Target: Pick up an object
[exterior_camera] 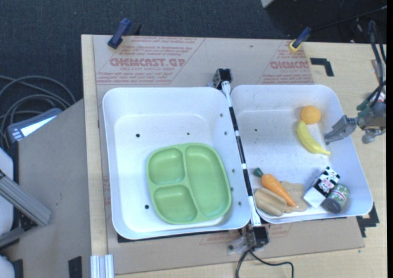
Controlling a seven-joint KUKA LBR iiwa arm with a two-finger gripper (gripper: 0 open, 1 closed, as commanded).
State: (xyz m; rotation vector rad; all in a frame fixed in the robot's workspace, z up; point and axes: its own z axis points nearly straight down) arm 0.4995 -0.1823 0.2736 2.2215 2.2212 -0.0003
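The jaws (344, 128) stand open beside the banana (310, 139); it looks light, smooth, best gripped across its middle.

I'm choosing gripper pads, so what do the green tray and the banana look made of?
The green tray looks like moulded plastic, matte with a soft sheen, its three compartments formed in one piece. The banana is probably a plastic toy: even yellow, smooth, unblemished skin, though a real fruit cannot be ruled out.
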